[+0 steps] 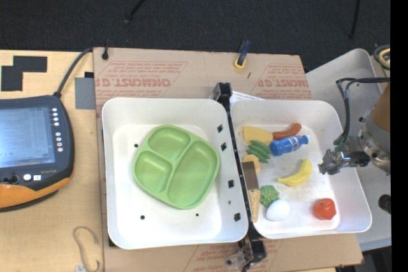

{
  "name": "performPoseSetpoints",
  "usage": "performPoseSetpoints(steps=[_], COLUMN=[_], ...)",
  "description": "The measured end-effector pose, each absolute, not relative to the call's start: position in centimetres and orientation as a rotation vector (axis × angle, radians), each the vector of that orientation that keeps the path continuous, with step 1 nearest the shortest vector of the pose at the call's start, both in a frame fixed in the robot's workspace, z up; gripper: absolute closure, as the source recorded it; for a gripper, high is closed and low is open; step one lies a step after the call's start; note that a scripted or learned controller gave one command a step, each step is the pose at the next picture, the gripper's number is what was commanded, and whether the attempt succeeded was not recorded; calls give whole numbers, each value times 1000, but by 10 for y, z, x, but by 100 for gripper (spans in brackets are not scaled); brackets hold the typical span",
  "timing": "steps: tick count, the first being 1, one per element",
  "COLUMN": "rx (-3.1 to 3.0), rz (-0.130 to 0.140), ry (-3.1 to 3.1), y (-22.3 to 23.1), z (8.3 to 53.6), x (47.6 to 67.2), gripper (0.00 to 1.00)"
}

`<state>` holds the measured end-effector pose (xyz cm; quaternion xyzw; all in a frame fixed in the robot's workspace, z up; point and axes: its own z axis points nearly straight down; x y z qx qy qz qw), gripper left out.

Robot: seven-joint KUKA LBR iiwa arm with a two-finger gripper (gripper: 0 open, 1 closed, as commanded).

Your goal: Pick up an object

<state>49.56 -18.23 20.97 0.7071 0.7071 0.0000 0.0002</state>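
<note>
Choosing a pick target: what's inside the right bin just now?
The right bin holds a banana, blue bottle, sausage, yellow wedge, green pods, broccoli, white egg and red tomato. The claw hides part of the right wall.

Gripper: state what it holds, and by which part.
Nothing visible is held. The grey two-finger gripper sits over the right white bin at its right edge, apart from the yellow toy banana.
</note>
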Motion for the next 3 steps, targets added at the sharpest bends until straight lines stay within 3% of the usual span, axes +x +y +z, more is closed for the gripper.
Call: performPoseSetpoints(steps=[1,3], rx=[2222,2220], rz=[-1,-2], ry=[2223,2228], y=[-183,-89], z=[228,213], x=[496,547], gripper=[100,100])
